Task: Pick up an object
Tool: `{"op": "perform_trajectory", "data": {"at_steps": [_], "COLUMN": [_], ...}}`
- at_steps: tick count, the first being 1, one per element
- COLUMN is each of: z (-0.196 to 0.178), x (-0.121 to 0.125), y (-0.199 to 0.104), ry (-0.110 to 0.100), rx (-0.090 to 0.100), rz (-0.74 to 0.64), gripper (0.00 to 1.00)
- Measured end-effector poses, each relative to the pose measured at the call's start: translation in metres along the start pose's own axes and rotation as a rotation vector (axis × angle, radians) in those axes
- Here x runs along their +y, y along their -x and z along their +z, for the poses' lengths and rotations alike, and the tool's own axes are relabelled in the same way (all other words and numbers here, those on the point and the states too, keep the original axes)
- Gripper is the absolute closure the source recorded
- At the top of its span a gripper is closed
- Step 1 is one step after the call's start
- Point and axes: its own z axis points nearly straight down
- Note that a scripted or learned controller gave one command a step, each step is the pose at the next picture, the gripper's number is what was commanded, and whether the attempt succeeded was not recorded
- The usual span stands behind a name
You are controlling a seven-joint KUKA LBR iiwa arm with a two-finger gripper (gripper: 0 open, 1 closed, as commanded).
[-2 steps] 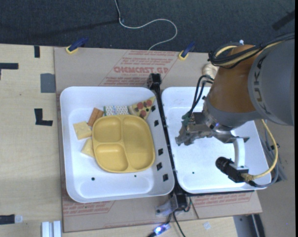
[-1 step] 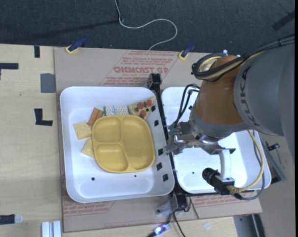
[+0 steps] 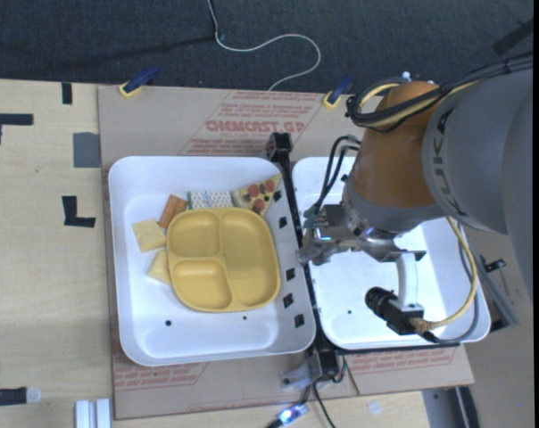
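A yellow divided plate (image 3: 223,259) lies in the middle of the left bin (image 3: 136,328). Around its upper left edge sit pale yellow cracker-like pieces (image 3: 150,235), an orange-brown piece (image 3: 172,209), a patterned flat piece (image 3: 209,200) and a small pizza-like piece (image 3: 259,193). My gripper (image 3: 316,242) hangs over the left part of the right bin (image 3: 359,333), close to the wall between the bins. The arm's orange band and grey wrist cover much of it. I see nothing between its fingers.
The two white bins rest on a cardboard sheet (image 3: 252,123) on a wooden bench. A white cable (image 3: 269,47) curls on the dark floor behind. Blue and yellow clips (image 3: 140,80) hold the cardboard's far corners.
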Motion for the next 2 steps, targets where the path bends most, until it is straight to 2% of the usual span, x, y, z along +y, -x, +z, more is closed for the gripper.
{"op": "perform_trajectory", "data": {"at_steps": [1,2], "z": [-0.0028,0.0051], "x": [-0.0086,-0.0036], "y": [0.0005,0.0080], "ry": [-0.002,-0.002], "rx": [0.001,-0.002], "rz": [0.001,0.002], "gripper": [1.00,1.00]}}
